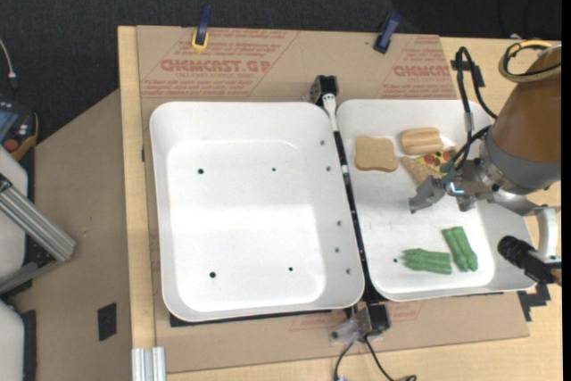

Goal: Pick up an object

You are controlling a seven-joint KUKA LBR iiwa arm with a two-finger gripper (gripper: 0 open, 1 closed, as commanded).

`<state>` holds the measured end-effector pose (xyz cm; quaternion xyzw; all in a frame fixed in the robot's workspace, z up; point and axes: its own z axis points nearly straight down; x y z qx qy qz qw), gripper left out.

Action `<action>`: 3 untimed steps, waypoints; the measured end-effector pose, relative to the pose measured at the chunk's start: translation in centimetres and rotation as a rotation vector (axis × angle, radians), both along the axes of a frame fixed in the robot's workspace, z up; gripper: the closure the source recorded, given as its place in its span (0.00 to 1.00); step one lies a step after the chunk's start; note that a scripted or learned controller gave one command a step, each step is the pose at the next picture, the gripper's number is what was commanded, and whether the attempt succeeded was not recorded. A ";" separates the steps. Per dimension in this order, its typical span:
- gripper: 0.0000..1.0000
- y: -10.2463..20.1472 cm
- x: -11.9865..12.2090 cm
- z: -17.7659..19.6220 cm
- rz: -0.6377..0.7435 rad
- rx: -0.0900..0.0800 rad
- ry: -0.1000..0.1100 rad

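The hand [443, 192] hangs low over the right bin [384, 272], its two dark fingers spread apart with nothing between them. Just beside it lie a bread slice [376, 153], a bun [421, 141] and a small colourful piece [434, 160]. Two green pods [443, 254] rest nearer the front edge. The left bin [250, 210] sits alongside on the desk [143, 192].

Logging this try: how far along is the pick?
Done: arm is in over the right bin. In hand: nothing visibly gripped; the claw sits low by the bread slice and bun. Left: grasp and lift. Two green pieces lie untouched.
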<state>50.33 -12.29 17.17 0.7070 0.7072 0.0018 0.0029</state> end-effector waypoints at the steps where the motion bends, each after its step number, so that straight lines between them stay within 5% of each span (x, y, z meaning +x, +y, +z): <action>1: 0.00 7.5 -2.2 14.8 0.010 0.003 -0.011; 2: 0.00 3.8 -1.8 27.7 -0.002 -0.002 -0.012; 3: 0.00 12.1 -2.3 36.9 0.009 0.004 -0.007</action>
